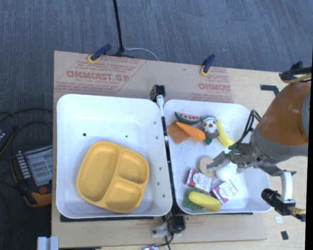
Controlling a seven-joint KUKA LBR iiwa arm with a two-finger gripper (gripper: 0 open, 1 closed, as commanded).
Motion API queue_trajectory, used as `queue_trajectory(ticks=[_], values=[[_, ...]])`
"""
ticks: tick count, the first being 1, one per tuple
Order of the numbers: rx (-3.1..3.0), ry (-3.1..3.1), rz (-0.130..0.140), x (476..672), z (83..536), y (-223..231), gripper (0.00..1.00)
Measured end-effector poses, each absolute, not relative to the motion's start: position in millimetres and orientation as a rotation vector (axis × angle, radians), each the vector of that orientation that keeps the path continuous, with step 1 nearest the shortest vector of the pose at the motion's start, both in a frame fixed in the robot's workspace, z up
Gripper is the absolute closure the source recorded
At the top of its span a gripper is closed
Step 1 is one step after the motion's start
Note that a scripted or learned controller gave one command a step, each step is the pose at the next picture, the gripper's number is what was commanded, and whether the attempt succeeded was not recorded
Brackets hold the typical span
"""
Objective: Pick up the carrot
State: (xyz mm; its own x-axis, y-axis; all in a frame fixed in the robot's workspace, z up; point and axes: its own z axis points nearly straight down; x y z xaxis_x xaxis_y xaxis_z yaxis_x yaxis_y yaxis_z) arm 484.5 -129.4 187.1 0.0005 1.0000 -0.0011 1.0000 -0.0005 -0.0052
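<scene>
two shallow white bins sit side by side on a brown board, and the carrot [191, 130] lies in the far left part of the right bin [235, 107], its orange body slanting from far-left to near-right, with a flat orange-brown piece [176, 133] just beside it on the left. a watermelon slice [188, 118] rests just beyond the carrot, toward the far wall, and a small red-and-white toy [210, 126] sits at the carrot's right end, with a banana [224, 134] further right of that. the gripper [220, 161] hovers in the middle of the right bin, well nearer to the camera than the carrot and apart from it; its fingers cannot be told as spread or closed from this slanted view (the metal tip points left, over a round tan disc [205, 164] and a white egg-like object [226, 173]). nothing is seen held. nearer still lie two small red-and-white packets [198, 179] and [225, 190], and a corn cob [203, 200] by the near wall. the left bin [74, 113] holds a yellow divided plate [113, 175] with three compartments. the arm's orange band [286, 117] shows at the right, above the grey wrist.
</scene>
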Motion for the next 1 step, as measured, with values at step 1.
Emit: queue_trajectory(ticks=[1], values=[[-2.225, -2.223, 0.0, 578.2, 221.6, -107.0, 0.0]])
